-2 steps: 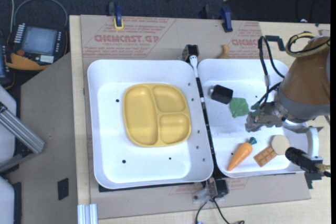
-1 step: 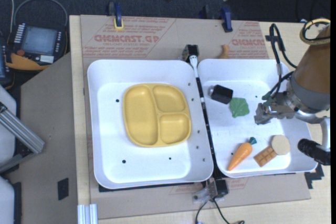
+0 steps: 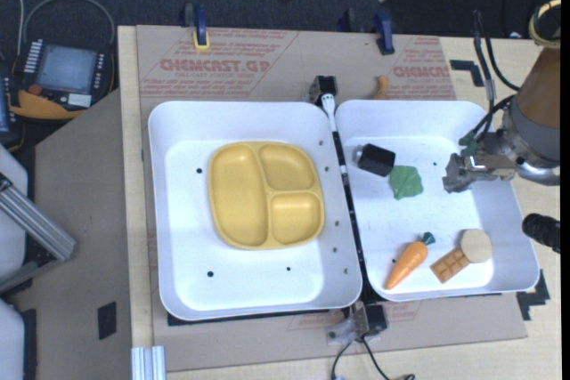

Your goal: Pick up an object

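- Lying nearest the camera in the right bin (image 3: 512, 276), a toy carrot (image 3: 408, 263) points its orange tip toward the bin's front left corner, its small green top turned toward the middle.
- Just right of the carrot, a toy ice-cream bar (image 3: 462, 254) lies at a slant, its brown wafer end toward the carrot and its pale rounded end toward the bin's right wall; the two toys are close but apart.
- Filling the middle of the left bin (image 3: 174, 218), a yellow divided plate (image 3: 265, 193) sits flat with three compartments, one long on its left and two smaller on its right.
- Farther back in the right bin, a green leafy toy (image 3: 406, 182) rests just beside a small black block (image 3: 375, 160), the block toward the bin's back left.
- Level with the green toy, the gripper (image 3: 456, 175) hangs over bare white floor near the bin's right side, well apart from the carrot and ice-cream bar and a short way right of the green toy. Whether its fingers are spread or pressed together I cannot tell; nothing shows between them.
- Behind both bins, the brown cardboard sheet (image 3: 267, 58) carries red lettering, with two blue clamps (image 3: 199, 29) at its far edge.
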`<state>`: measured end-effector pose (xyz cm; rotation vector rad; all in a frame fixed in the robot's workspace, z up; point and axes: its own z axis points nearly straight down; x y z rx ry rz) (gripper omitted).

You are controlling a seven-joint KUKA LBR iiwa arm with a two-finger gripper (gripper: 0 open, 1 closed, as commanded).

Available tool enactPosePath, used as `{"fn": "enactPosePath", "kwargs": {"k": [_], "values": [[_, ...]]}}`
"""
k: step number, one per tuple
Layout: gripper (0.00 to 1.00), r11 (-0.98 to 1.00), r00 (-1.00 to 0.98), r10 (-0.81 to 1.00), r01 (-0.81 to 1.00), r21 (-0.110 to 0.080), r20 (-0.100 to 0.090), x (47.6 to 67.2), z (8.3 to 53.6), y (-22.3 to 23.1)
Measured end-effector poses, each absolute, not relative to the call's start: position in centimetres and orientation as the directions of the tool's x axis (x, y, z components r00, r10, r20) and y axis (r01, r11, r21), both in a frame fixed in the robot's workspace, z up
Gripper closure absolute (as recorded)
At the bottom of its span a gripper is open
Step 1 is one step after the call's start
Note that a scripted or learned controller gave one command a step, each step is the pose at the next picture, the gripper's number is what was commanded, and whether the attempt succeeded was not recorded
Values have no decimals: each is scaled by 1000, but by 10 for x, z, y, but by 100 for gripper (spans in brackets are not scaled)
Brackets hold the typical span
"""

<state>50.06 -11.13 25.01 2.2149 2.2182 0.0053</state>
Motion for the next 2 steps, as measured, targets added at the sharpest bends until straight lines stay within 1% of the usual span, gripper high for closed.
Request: {"fn": "enactPosePath", "kwargs": {"k": [2], "values": [[100, 7, -7, 1000, 1000, 4, 1, 541, 259, -10]]}}
